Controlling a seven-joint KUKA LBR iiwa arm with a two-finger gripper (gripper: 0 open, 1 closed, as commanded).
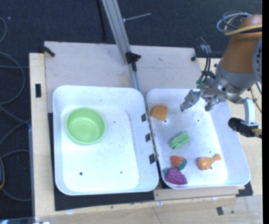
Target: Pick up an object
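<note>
The right bin [227, 139] holds several toy foods: an orange bread-like piece [159, 112] at its upper left, a green vegetable [180, 139] in the middle, a red strawberry-like piece [178, 162], a purple grape bunch [175, 176] at the near edge, and an orange drumstick shape [208, 162]. My gripper [198, 102] hangs open above the bin's upper part, right of the orange bread-like piece, with nothing between its fingers.
The left bin [120, 139] holds a green bowl [85, 125] at its upper left. A slanted metal pole [118, 27] rises behind the bins. Cables lie on the dark floor to the left.
</note>
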